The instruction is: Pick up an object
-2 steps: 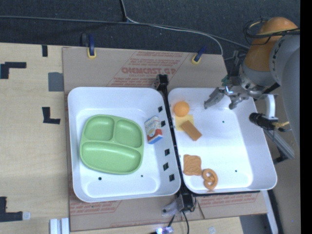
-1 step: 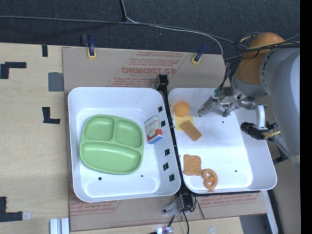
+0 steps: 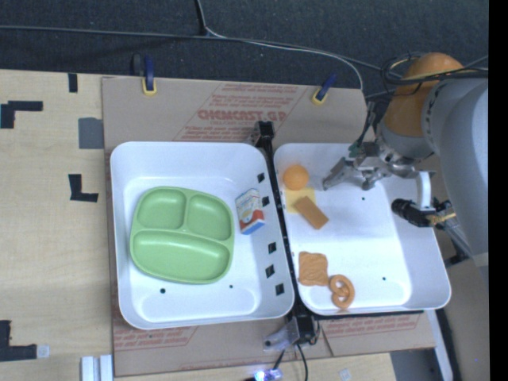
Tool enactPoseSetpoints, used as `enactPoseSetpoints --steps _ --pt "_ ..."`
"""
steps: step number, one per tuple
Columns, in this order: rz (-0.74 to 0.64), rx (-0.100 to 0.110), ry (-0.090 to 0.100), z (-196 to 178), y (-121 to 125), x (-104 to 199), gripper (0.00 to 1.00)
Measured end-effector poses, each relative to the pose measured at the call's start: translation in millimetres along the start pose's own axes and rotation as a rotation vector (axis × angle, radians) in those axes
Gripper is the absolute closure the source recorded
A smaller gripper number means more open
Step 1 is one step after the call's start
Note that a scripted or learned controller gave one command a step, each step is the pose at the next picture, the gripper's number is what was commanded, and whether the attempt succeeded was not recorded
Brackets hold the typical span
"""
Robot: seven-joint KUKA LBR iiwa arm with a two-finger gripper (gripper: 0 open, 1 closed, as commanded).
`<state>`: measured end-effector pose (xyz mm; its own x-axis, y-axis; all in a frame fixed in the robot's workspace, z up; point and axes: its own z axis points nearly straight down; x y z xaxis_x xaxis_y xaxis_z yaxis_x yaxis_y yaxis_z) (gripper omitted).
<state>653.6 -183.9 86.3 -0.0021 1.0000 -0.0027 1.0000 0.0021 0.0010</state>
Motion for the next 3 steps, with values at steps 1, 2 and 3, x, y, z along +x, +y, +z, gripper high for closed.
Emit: enactPoseSetpoints --steps 1,2,3 --pt "-0.002 -0.003 -0.003 -11.0 1.0 -0.1 1.00" --pt "0.000 -0.004 0.002 -73.2 6.0 5.6 1.00" --pt "0.000 -0.002 0.002 -116.1 8.0 7.7 1.00"
